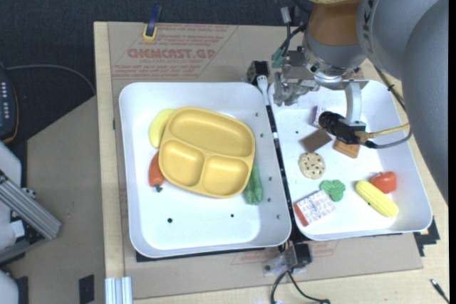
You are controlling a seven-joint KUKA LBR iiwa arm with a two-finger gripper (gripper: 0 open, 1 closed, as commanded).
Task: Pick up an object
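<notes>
On the tabletop (178, 57) the left bin (199, 224) carries one yellow three-compartment tray (206, 152), which covers much of three things tucked under its edges. One yellow piece (159, 127) pokes out at the tray's upper left, one red-orange piece (155, 171) at its lower left, and one green leafy piece (254, 188) at its lower right. Each is partly hidden, so their full shapes cannot be made out.

The hand (283, 92) hangs over the divide between the bins, at the upper left corner of the right bin (399, 153). Seen from above and crowded by its own wrist, it is hard to read: whether it is spread or pressed together cannot be told, and nothing shows pinched in it.

The right bin holds eight loose things, all apart from the hand:
- one small purple piece (314, 114), too small to identify
- one dark brown square (314, 141)
- one round cookie (311, 165), just below the square
- one red-and-white packet (314, 208), near the front edge
- one green broccoli (332, 189), touching the packet's corner
- one lighter brown block (347, 149), partly covered by robot parts
- one yellow corn cob (376, 198)
- one red tomato (385, 181), touching the corn
</notes>
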